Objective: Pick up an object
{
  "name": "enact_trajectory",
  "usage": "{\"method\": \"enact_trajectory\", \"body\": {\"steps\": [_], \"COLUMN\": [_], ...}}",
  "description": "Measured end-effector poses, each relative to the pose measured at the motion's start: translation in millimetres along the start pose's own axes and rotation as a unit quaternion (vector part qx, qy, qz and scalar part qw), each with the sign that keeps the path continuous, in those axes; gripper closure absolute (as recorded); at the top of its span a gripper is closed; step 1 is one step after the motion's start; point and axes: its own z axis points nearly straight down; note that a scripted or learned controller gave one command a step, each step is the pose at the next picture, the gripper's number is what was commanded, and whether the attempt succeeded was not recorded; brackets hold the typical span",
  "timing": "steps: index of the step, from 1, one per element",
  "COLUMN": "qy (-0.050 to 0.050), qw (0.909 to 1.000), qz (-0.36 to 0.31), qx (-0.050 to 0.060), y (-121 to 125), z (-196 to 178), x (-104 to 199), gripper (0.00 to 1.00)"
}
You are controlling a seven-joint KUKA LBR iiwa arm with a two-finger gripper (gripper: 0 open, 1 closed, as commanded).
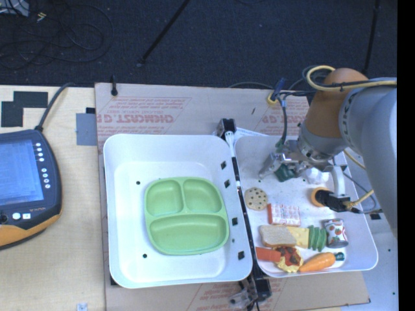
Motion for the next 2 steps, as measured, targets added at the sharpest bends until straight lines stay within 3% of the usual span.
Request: {"method": "enact_trajectory", "body": {"steps": [1, 2], "qy": [0.001, 0.001], "qw": [1.0, 1.0], "qz": [0.001, -0.001], "qx": [0.0, -0.002], "y": [0.6, -21.3], "z": [-15.1, -109.3], "x": [-0.7, 68.8], "gripper": [1.0, 1.0]}}
